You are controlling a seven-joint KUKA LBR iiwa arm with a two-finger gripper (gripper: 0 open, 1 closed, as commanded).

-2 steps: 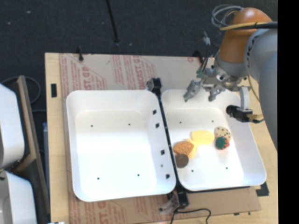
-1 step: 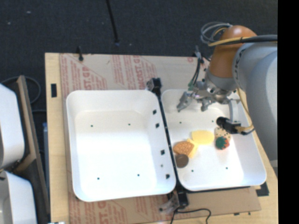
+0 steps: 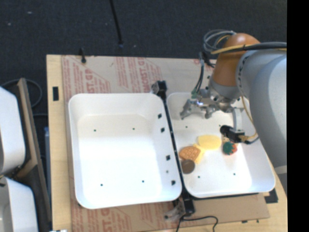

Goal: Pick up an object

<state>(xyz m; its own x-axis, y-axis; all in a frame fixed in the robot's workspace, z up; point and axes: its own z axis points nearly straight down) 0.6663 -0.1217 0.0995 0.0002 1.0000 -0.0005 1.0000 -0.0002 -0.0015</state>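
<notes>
Camera view, fixed overhead, slanted.

Bench: a wooden board (image 3: 120,71) with red printed lettering, carrying two shallow white bins side by side, their inner rims touching along a dark divider strip with black clips.

Left bin (image 3: 82,129): white floor with a few small dark dots.

Right bin (image 3: 251,182): holds four small items, grouped near the middle of its floor.
- Yellow block (image 3: 209,142): pale yellow, roughly rectangular, lying flat.
- Orange piece (image 3: 190,153): textured, rounded, just beside the yellow block on its lower-left side; the two touch or nearly touch.
- Brown disc (image 3: 187,166): dark brown, round, directly below the orange piece and close to the divider.
- Green and red item (image 3: 229,148): small, just to the right of the yellow block; its shape is too small to tell.

Arm (image 3: 260,81): grey, with an orange band (image 3: 227,62) above the wrist, reaching in from the right over the far part of the right bin. Cables loop above the orange band.

Gripper (image 3: 198,111): metal assembly hanging over the upper-left part of the right bin, above bare white floor and apart from the four items. Whether it is open or closed cannot be told from this angle. Nothing is seen held in it.

A black part with a cable (image 3: 234,133) hangs at the arm's lower side, just above the green and red item.
</notes>
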